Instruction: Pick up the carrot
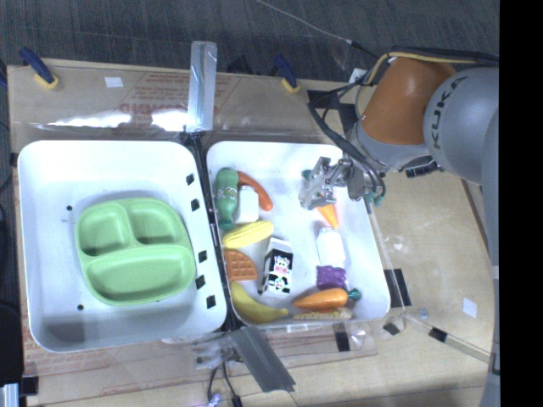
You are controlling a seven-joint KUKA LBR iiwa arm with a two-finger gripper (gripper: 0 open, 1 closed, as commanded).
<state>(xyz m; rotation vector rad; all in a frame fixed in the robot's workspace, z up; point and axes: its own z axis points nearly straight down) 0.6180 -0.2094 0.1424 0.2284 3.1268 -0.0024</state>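
Hovering over the right bin, the jaws, their state unreadable, hang well apart from one carrot and one banana.

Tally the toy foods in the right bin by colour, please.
Orange: 3 (carrot, hot dog, small piece)
Yellow: 2 (banana, corn)
Green: 1
Purple: 1
Brown: 1 (waffle)
White: 2 (bottle, carton)
Total: 10

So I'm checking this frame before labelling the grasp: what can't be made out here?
- Pincer: blurred in the camera view, so open or shut is unclear.
- Orange piece below the pincer: partly covered, identity unclear.
- Carrot at the right bin's near wall: its green end is too small to read.
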